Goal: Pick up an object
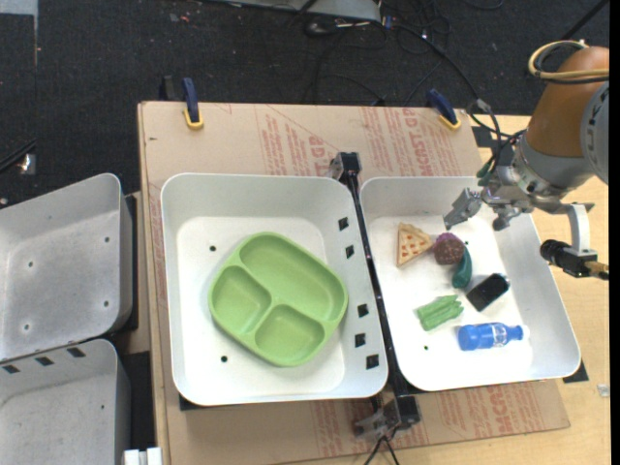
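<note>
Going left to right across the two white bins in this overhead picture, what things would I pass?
Green divided plate → waffle-like wedge → green leafy piece → blue bottle.

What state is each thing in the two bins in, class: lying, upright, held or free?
Green plate: lying flat in left bin, right side up.
Waffle slice: flat, free.
Purple ball: resting, touching dark green piece.
Black block: lying free.
Green toy: lying free.
Blue bottle: on its side.
Tool: above right bin, holding nothing.
</note>
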Controlling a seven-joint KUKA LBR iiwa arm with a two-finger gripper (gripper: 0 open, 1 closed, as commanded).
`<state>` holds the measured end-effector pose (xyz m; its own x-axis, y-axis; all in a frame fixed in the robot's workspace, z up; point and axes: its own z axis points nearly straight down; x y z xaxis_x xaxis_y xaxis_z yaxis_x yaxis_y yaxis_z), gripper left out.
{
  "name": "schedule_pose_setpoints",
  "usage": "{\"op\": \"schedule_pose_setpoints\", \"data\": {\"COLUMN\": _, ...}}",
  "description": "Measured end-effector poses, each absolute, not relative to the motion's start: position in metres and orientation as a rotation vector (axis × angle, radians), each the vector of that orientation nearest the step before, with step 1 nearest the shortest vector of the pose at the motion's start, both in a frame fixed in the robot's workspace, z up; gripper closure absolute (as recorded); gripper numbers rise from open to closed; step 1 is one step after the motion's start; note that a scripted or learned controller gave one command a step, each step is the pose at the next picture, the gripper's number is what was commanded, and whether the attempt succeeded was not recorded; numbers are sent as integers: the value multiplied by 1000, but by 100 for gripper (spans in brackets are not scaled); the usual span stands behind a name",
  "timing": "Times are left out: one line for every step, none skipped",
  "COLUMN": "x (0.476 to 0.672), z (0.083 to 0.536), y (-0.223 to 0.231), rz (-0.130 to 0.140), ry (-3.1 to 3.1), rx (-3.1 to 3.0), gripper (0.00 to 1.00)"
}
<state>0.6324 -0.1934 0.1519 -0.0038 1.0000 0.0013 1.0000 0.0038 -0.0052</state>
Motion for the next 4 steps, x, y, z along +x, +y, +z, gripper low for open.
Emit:
{"op": "schedule_pose_setpoints", "data": {"x": 631, "z": 98, "y": -193, "rz": 4, "ry": -2221, "rx": -2217, "gripper": 0}}
{"op": "schedule_pose_setpoints", "data": {"x": 634, "z": 113, "y": -193, "rz": -2, "ry": -2226, "rx": -2221, "gripper": 100}}
{"op": "schedule_pose_setpoints", "data": {"x": 643, "z": 165, "y": -200, "rz": -5, "ry": -2230, "rx": -2223, "gripper": 100}}
{"op": "schedule_pose_setpoints", "data": {"x": 644, "z": 204, "y": -201, "rz": -5, "ry": -2230, "rx": -2222, "gripper": 100}}
